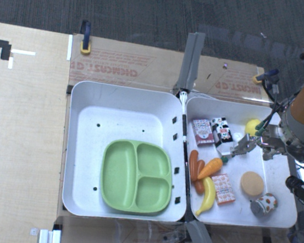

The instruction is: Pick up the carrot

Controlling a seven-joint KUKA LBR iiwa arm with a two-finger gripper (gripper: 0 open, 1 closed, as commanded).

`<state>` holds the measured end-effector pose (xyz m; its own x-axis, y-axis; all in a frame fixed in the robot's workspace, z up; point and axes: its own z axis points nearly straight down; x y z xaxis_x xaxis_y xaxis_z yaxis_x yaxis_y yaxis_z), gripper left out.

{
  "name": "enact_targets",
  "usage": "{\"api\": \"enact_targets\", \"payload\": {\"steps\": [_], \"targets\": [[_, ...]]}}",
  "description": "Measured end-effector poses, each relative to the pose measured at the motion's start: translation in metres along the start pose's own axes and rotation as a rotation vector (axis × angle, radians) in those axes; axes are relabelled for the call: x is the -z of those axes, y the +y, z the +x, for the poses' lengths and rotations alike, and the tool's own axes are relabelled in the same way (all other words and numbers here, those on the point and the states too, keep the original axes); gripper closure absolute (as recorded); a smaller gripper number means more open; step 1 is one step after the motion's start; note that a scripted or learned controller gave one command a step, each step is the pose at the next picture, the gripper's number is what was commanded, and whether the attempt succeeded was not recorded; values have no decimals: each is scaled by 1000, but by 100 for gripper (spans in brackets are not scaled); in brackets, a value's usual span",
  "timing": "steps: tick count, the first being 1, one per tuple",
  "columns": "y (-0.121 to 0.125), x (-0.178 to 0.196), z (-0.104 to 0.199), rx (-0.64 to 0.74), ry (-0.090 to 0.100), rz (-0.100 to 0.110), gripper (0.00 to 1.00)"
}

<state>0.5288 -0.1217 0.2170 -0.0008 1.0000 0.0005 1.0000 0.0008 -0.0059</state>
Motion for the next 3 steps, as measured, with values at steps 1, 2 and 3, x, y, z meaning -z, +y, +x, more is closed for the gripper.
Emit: {"api": "enact_targets", "payload": {"steps": [1, 2, 3], "targets": [[6, -127, 29, 156, -1, -3, 0], [5, -120, 28, 151, 0, 0, 100], [87, -26, 30, 51, -3, -4, 100]]}}
